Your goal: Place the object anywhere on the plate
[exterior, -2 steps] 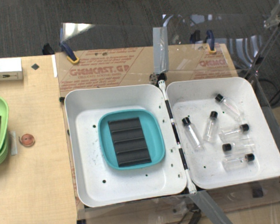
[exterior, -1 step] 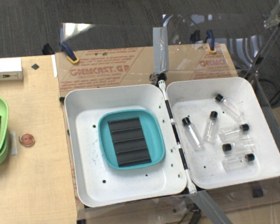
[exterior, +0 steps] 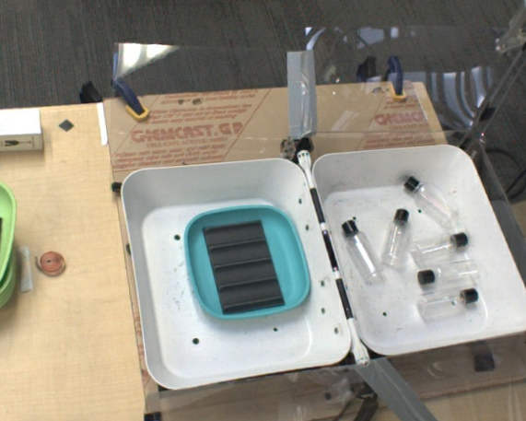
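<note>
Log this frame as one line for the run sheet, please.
stage: pre-pick | plate: teal, left bin, holds dark ridged insert | vials: six, right bin, none on plate

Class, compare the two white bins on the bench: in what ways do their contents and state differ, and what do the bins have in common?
The left bin holds one teal plate bearing a dark ribbed insert; the right bin holds several small clear vials with black caps. The left bin's load lies centred; the right bin's vials lie scattered at varied angles. Both bins are shallow, white, rounded and sit side by side.
</note>
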Action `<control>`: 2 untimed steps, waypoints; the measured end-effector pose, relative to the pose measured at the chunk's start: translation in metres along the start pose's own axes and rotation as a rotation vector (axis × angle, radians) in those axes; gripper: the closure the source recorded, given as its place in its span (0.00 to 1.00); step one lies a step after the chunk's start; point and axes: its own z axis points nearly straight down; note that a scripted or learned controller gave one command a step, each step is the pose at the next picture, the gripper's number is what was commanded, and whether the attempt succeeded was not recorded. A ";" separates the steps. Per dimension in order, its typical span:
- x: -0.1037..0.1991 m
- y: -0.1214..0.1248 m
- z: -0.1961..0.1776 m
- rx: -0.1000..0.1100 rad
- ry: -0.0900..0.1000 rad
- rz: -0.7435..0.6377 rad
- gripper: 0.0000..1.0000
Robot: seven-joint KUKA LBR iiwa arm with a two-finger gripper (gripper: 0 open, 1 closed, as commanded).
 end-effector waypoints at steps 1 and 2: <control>0.000 0.000 0.000 0.000 0.000 0.000 0.00; 0.000 0.000 0.000 0.000 0.000 0.000 0.00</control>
